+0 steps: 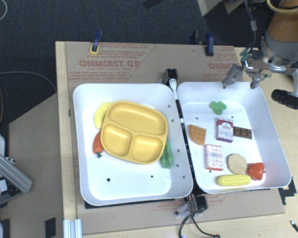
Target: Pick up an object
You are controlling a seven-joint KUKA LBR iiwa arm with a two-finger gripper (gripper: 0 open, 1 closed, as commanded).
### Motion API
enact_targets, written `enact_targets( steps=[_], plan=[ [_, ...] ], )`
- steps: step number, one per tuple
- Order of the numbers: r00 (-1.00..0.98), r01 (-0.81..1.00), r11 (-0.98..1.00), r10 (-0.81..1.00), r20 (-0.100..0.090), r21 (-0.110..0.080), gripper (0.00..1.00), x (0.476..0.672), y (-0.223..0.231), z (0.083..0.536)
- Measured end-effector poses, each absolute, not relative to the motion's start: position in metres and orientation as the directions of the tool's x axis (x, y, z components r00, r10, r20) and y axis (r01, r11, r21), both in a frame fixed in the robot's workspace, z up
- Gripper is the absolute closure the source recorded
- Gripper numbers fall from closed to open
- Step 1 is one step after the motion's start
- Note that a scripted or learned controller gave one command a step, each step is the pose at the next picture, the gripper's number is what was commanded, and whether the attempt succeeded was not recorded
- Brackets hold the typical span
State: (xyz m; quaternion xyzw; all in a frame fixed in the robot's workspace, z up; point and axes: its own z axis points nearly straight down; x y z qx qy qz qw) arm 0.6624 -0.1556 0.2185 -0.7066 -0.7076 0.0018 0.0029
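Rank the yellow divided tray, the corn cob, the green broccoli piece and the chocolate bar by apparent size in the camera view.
1. yellow divided tray, by far
2. corn cob
3. green broccoli piece and chocolate bar: too alike to rank

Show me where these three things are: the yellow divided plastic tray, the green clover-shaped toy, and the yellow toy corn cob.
yellow divided plastic tray (134,131), camera view, on the ridge between its compartments
green clover-shaped toy (218,106), camera view, on its centre
yellow toy corn cob (233,180), camera view, on the middle of its length
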Motion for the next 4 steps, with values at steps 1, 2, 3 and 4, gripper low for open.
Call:
enact_targets(
  steps=[1, 2, 3, 4],
  plan=[
    [-0.001, 1.0, 0.001, 1.0, 0.002, -0.007, 0.0, 0.665, -0.155, 0.155],
    [-0.002, 1.0, 0.002, 1.0, 0.002, -0.008, 0.0, 0.666, -0.152, 0.091],
    [-0.002, 1.0, 0.002, 1.0, 0.0, -0.002, 0.0, 0.666, -0.151, 0.084],
    [-0.003, 1.0, 0.003, 1.0, -0.001, 0.003, 1.0, 0.668, -0.151, 0.097]
  ],
)
